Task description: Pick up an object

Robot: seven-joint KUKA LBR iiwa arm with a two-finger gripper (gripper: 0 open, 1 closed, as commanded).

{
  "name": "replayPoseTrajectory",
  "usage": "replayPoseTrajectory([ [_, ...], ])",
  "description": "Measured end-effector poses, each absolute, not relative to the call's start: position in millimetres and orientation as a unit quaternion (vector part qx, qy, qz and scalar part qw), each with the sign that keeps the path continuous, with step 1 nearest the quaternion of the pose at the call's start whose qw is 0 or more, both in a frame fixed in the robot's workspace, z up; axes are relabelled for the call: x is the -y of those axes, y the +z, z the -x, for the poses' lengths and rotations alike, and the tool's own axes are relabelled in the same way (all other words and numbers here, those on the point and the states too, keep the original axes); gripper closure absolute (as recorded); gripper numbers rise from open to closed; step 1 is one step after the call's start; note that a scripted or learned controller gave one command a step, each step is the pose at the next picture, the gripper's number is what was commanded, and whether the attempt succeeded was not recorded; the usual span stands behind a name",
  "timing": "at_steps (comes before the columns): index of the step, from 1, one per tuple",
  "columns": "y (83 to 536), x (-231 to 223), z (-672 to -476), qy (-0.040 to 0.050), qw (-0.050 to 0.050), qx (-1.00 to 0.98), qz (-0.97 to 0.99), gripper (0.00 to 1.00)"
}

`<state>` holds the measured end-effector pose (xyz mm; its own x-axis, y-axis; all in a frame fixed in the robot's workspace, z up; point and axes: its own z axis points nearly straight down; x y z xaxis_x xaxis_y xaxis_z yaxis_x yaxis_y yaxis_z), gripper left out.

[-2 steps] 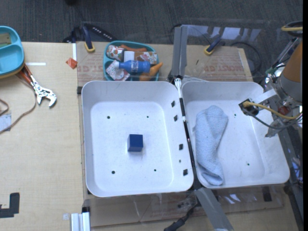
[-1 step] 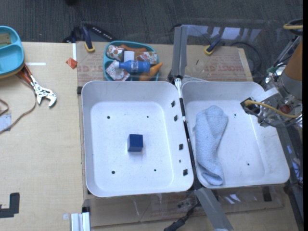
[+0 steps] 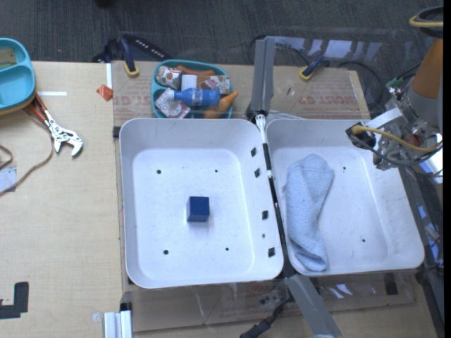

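While the gripper [image 3: 380, 150] hangs over the right bin's [image 3: 394, 259] far right corner, touching nothing visible, its opening cannot be told; the blue cube [image 3: 199, 208] sits in the left bin [image 3: 141, 259], the grey cloth [image 3: 307, 210] in the right.

No legible text — red print on cardboard [image 3: 320, 94] too blurred.
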<state>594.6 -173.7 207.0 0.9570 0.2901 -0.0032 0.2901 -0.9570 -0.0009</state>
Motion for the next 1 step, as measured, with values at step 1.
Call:
replayPoseTrajectory([
  [1, 122.9, 175.4, -576.7, 0.0017, 0.001, 0.393, 0.919, 1.0],
])
